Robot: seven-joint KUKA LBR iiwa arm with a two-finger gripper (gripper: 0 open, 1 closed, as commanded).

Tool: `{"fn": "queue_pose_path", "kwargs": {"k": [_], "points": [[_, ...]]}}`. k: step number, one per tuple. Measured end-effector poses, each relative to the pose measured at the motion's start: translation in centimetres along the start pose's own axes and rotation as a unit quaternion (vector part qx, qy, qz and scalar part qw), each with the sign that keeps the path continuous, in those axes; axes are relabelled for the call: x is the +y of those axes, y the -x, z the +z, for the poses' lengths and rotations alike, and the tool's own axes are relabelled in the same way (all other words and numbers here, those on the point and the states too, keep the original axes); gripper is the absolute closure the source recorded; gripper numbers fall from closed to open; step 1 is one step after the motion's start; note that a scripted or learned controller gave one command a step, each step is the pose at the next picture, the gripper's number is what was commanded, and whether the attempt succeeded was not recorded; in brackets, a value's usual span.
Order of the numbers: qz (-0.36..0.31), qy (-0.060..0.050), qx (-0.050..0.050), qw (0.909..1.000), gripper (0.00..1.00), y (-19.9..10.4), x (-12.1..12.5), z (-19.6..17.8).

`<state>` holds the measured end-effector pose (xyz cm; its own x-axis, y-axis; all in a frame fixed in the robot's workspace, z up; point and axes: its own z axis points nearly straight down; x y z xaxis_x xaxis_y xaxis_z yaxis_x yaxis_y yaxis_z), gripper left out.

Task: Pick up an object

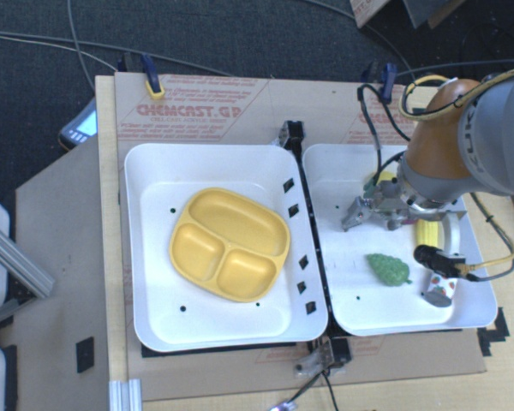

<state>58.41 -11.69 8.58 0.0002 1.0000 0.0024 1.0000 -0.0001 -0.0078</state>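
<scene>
Pale brown board with red print covers the tabletop (207, 103), and on it two shallow white plastic bins sit side by side, touching along their inner edges. From where I stand the left white bin (146, 255) is the fuller looking one: a round yellow plastic plate with three compartments (230, 243) lies flat near its middle. The grey arm with its orange band (445, 135) reaches in from the right and hangs over the right white bin (351, 315), toward the bin's far half. Its gripper (373, 217) points down at the bin floor with its metal fingers (351, 217) spread apart and nothing between them. A lumpy green leaf-like piece (387, 269) lies on the bin floor just in front of the gripper, apart from it. A yellow oblong piece (428, 231) sits partly hidden under the wrist. A small grey and red item (438, 293), too small to name, lies near the bin's front right corner.
</scene>
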Motion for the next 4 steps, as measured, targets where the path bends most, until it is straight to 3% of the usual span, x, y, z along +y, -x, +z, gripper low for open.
{"fn": "queue_pose_path", "kwargs": {"k": [1,4], "points": [[0.0,0.004,0.0,1.0,1.0,0.0,0.2,-1.5],[-0.001,0.007,-0.002,1.0,1.0,0.7,1.2,-16.0]]}}
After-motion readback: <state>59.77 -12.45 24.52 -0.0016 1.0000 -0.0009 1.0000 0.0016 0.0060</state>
